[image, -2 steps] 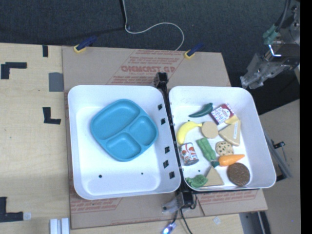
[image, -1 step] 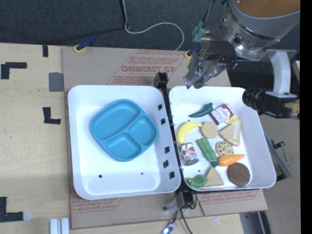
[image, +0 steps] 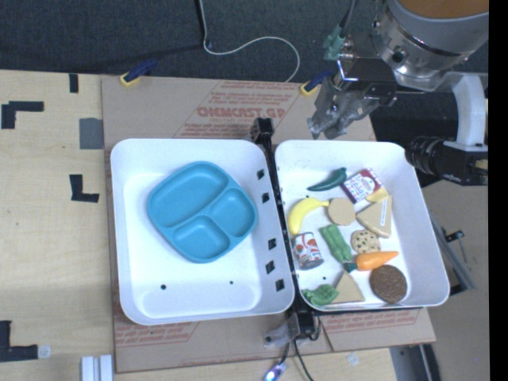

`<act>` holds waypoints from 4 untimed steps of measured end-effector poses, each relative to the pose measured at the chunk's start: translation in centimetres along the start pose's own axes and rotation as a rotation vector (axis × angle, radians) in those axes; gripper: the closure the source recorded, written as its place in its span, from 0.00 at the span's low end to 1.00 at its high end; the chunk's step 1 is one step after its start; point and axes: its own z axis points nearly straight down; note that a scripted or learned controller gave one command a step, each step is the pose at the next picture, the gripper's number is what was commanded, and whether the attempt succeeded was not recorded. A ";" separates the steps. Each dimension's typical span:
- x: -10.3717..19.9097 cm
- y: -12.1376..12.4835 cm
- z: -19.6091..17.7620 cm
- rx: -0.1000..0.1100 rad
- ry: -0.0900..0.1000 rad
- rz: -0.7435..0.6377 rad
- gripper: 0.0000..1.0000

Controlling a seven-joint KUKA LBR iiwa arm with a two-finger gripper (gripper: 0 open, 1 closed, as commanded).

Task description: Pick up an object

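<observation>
Nearest, at 5 o'clock, toy food [image: 349,228] crowds the right bin [image: 425,205] — handy pickings. End effector [image: 333,121] hovers past its 12 o'clock rim w/ nothing held; finger spread — can't tell.

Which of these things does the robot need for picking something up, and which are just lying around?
For the job:
gripper
right bin
banana
carrot
small can
cookie
green pepper

Just lying about:
blue divided plate
left bin
white cable
yellow clamp
</observation>
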 end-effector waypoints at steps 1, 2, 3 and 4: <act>5.7 -0.1 1.1 0.003 0.000 -0.003 1.00; 12.7 -0.1 1.1 0.001 0.001 -0.005 1.00; 12.4 0.0 0.0 0.001 0.000 -0.002 1.00; 14.1 -0.1 13.4 0.014 -0.007 0.002 1.00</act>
